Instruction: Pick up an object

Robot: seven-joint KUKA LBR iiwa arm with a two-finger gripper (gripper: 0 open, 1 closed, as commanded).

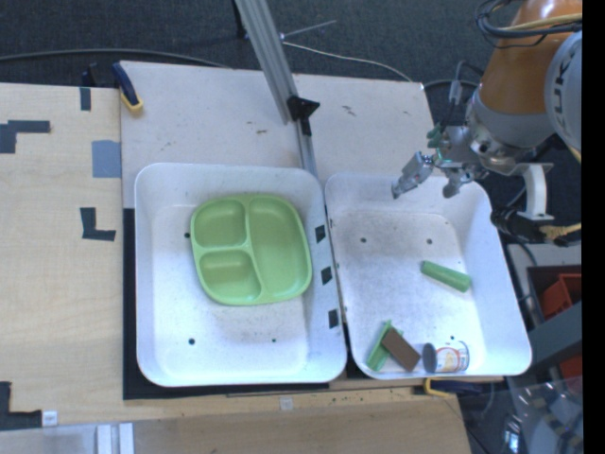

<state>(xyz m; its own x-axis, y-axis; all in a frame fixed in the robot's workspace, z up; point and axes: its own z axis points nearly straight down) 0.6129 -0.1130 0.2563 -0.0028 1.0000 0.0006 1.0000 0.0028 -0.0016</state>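
The grey arm [529, 74] with its orange band reaches in from the right, and its tool [430, 180] hangs over the far edge of the right bin [501, 253]; its two fingers stand spread apart, one pointing toward the bin's far left corner and the other nearer the arm, and nothing sits between them.

Inside the right bin a green stick [445, 275] lies on the floor toward the right wall, tilted a little, well apart from the tool; along the near wall sit three more things close together — a green flat piece [379, 346] leaning at a slant, a brown block [401, 349] touching it on the right, and a small can [446, 357] lying on its side just beside the block.

The left bin [151, 282] holds a green divided plate [251, 249], three compartments up, resting toward the bin's far half; both bins sit side by side on the pale surface [189, 112], with a metal pole [269, 50] slanting across the surface toward the gap between them; a blue and yellow clamp [127, 87] lies at the surface's far left corner.
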